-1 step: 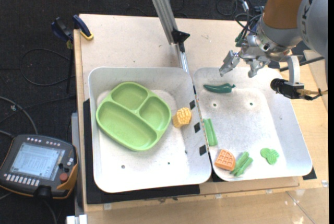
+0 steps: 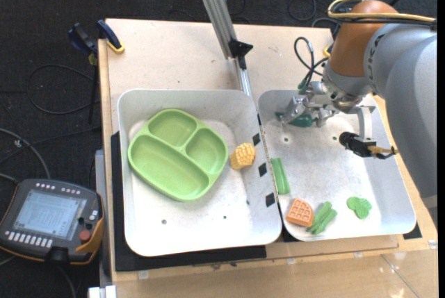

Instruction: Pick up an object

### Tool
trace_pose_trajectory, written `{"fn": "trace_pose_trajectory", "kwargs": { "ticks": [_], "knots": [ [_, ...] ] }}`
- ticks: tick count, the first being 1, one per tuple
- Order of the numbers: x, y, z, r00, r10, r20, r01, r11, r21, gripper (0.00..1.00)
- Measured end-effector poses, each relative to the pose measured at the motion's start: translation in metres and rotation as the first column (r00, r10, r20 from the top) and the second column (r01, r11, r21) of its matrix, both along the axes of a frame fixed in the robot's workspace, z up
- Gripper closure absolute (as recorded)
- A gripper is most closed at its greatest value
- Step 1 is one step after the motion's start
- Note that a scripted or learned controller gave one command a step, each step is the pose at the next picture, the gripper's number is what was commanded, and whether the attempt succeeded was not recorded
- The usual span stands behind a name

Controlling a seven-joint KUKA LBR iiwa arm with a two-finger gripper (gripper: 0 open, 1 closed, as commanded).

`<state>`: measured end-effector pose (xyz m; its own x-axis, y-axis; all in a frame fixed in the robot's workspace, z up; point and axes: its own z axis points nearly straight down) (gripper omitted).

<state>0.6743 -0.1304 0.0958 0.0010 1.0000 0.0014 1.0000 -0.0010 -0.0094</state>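
Observation:
My gripper (image 2: 304,114) hangs low over the back left part of the right bin (image 2: 361,171), close to its floor. A small dark teal piece (image 2: 303,121) shows right at its tip; whether it is held cannot be told. Toys lie along the front of this bin: an orange waffle (image 2: 300,211), a green pod (image 2: 322,217) touching it, and a small green leafy piece (image 2: 359,206). A green stick (image 2: 279,175) lies by the bin's left wall. In the left bin (image 2: 139,227) a yellow corn piece (image 2: 242,155) rests beside a green divided plate (image 2: 177,154).
A slanted metal pole (image 2: 217,1) comes down to the bench behind the gap between the bins. The arm's grey body and orange band (image 2: 361,26) stand over the right bin's back right. A black cable fitting (image 2: 356,144) hangs over the bin's middle. A teach pendant (image 2: 49,217) lies left of the bench.

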Motion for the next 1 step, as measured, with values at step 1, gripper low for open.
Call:
{"fn": "trace_pose_trajectory", "kwargs": {
  "ticks": [1],
  "knots": [
    [-0.0558,-0.0409,-0.0010,1.000,-0.005,0.005,0.005,1.000,-0.002,0.00]
  ]
}}
